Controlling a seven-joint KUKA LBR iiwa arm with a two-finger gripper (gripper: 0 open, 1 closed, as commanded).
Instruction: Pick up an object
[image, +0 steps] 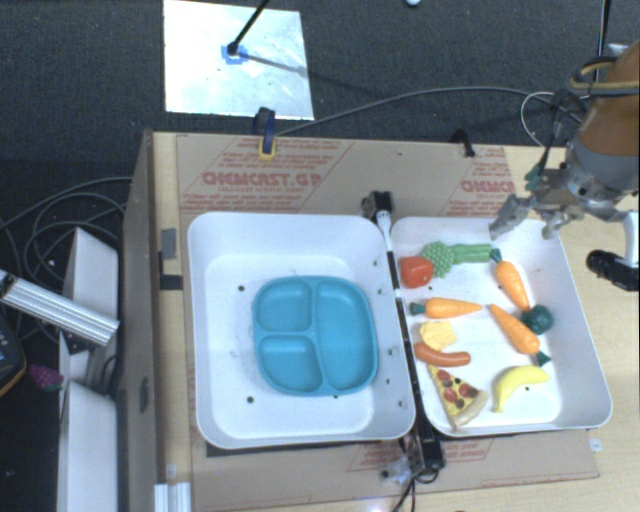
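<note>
Left bin: divided plate at centre. Right bin: broccoli upper left, three carrots mid-frame, sausage below, pizza slice and banana at the lower edge.

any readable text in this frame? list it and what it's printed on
"CHEMCAST GP" in red, on the brown protective sheet under the bins, left repeat.
Same red print repeats at the sheet's right, partly cut off and too blurred to read letter by letter.
Smaller red lines around both logos: too small to read.
No legible text on the white bins, blue tray, toy food or claw.
</note>
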